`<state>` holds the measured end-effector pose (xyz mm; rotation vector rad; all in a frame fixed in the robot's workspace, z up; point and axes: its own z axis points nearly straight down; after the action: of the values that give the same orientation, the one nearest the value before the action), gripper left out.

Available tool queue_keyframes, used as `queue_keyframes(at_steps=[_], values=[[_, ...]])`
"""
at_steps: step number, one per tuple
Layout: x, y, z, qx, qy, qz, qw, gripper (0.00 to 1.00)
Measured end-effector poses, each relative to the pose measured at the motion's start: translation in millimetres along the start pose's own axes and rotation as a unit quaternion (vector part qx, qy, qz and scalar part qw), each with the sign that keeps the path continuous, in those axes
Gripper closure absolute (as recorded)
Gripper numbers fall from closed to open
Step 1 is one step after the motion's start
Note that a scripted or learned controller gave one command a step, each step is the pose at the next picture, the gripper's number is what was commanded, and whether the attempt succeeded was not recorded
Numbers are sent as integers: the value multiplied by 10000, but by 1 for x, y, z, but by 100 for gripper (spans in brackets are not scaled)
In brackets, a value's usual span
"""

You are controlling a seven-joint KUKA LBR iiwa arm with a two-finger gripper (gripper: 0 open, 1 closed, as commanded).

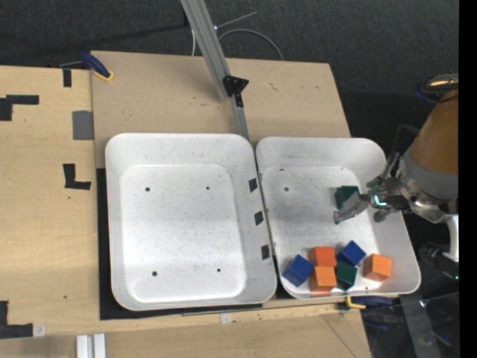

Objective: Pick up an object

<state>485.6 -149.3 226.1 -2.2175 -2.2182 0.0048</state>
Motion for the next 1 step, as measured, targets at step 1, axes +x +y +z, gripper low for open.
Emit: queue_keyframes(at_steps=[1], values=[[0,1,-2,-19,-4,-7,10000,0]])
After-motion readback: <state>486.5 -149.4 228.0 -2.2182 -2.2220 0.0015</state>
